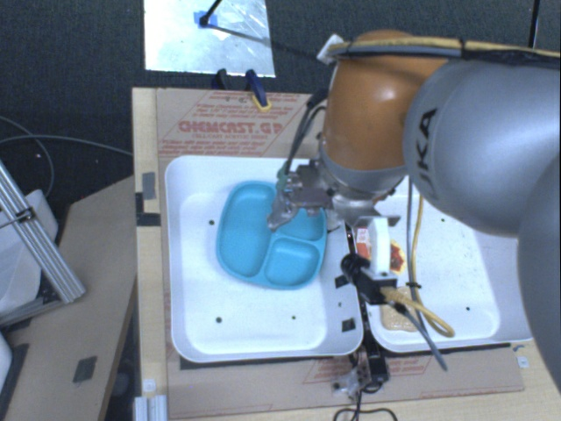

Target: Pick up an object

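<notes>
The left bin (254, 336) held one thing, a blue tray (250, 231). It lay flat, nearer the bin's back edge and right edge than its front-left corner, which was bare. Its one big compartment faced the bin's left edge, and its two small ones sat side by side along the end toward the right edge. By that layout I judged the long axis to run across the bin from left to right, skewed a little so the small-compartment end swung toward the front-right corner. The arm hid the tray's back-right corner, so this was only a rough reading.

The pincer (289, 207) was low over the tray's right part, at or just above the wall by the back small compartment. Whether it was open or shut could not be told, nor whether it touched the plastic. Nothing showed in its hold.

So the pick looked no more than begun. The reach to the tray seemed made, but the tray was flat on the bin floor, and the grip and lift were not yet done.

In the right bin (465, 314) a tan thing (396, 320) lay near the front edge, toward the front-left corner, well apart from the pincer.
</notes>
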`<move>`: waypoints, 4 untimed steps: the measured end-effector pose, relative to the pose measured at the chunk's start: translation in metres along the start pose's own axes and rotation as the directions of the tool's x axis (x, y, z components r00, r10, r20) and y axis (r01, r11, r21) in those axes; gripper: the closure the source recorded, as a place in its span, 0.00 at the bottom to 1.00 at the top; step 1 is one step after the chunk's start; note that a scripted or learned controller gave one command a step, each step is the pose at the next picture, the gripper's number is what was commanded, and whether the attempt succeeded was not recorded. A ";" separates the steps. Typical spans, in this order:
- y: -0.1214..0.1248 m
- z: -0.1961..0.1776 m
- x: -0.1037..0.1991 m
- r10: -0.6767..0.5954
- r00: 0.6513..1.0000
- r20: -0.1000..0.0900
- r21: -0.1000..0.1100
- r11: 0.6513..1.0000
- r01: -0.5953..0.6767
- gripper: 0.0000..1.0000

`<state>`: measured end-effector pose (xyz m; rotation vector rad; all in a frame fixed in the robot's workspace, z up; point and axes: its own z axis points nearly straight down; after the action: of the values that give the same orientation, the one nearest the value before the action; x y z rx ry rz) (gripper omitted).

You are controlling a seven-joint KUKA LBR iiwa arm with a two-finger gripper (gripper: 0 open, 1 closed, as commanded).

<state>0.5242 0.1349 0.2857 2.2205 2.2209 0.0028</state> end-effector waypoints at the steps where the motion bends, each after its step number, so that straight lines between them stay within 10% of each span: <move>1: -0.032 -0.187 0.038 -0.008 1.000 -0.006 -0.012 1.000 0.008 0.00; 2: -0.031 -0.190 0.036 -0.011 1.000 -0.002 -0.004 1.000 0.011 1.00; 3: -0.038 -0.089 0.101 -0.005 1.000 -0.002 0.000 1.000 0.005 1.00; 4: 0.005 -0.196 0.100 -0.006 1.000 -0.003 -0.007 1.000 0.006 1.00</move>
<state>0.5286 0.2345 0.4814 2.2124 2.2254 0.0135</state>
